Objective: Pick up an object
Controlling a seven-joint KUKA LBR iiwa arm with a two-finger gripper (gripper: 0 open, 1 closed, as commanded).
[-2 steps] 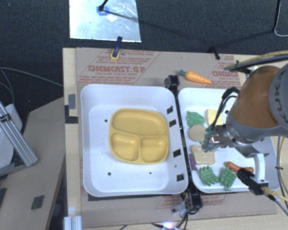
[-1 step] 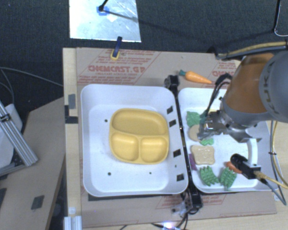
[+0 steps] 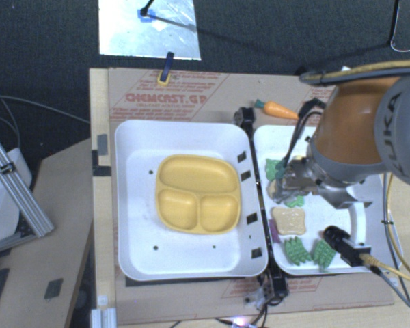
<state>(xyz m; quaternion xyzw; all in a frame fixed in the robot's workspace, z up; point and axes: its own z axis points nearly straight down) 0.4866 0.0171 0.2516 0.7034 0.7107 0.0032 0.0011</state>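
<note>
The arm reaches in from the right and hangs its gripper low over the left side of the right bin, where the small toys lie crowded together. That looks like the reason for the pose: the nearest candidates sit right below it. A green piece lies just beside the gripper, and another green piece lies on its far side. Whether the gripper is open or closed I cannot tell, and nothing shows held in it.

Nearer to me lie a pale toast slice, two green bunches and a purple bit against the bin's left wall. That wall and the tight crowding leave little room, I judge. A carrot lies outside, beyond the far rim. The left bin holds a yellow divided plate, well apart.
</note>
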